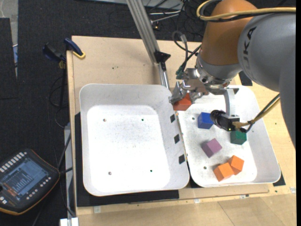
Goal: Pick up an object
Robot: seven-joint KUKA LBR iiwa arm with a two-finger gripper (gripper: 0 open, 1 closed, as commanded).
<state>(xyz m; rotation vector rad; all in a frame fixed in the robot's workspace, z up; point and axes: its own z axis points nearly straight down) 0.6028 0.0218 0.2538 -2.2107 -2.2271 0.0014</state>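
At the near edge, on the floor to the left of the counter [122, 55], lies a teach pendant [21, 180] with a lit screen. On the counter stand two shallow white bins side by side. The left bin [89, 126] shows only small dark specks on its floor.

In the right bin [263, 164], nearest to the camera, two orange blocks [229, 167] lie touching each other, one a little higher and to the right. Just behind them and to the left is a purple block [211, 147], turned so that its corners point along the bin. Further back lies a blue block [205, 120], and to the right of it a green block [238, 137], partly covered by a black cable part of the arm.

Still further, at the far left corner of the right bin, the tool [181, 95] is down close to the rim between the bins. An orange-red block [183, 102] sits directly under it, touching it. The block seems almost cubic, so no clear long axis can be seen; one flat face looks toward the camera. It seems to be between the fingers, but I cannot tell surely if they are closed on it. Behind, the grey arm [268, 46] with its orange band comes from the right, and a metal rail [143, 22] runs back over the counter.
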